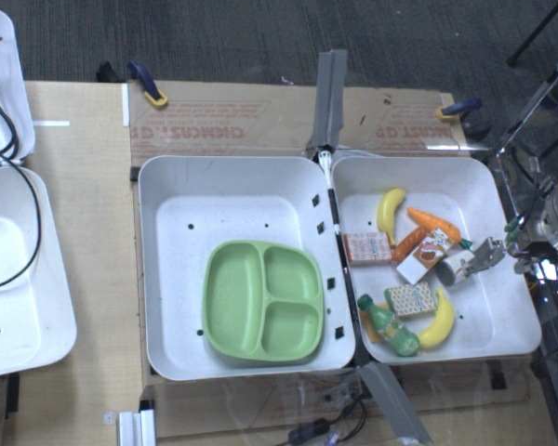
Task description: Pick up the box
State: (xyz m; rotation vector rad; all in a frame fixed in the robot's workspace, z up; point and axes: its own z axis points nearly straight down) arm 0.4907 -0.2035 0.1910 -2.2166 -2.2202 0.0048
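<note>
Among the fruit in the right bin, the box is lying flat: light, stiff card, best pinched across its short sides. Whether the gripper is spreading its jaws, I cannot tell.

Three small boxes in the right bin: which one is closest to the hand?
The white carton with the red label, tilted beside the carrots, is closest to the hand. The pink box and the patterned box lie farther left.

Green divided plate in left bin; bananas, carrot, green bottle in right bin.
</note>
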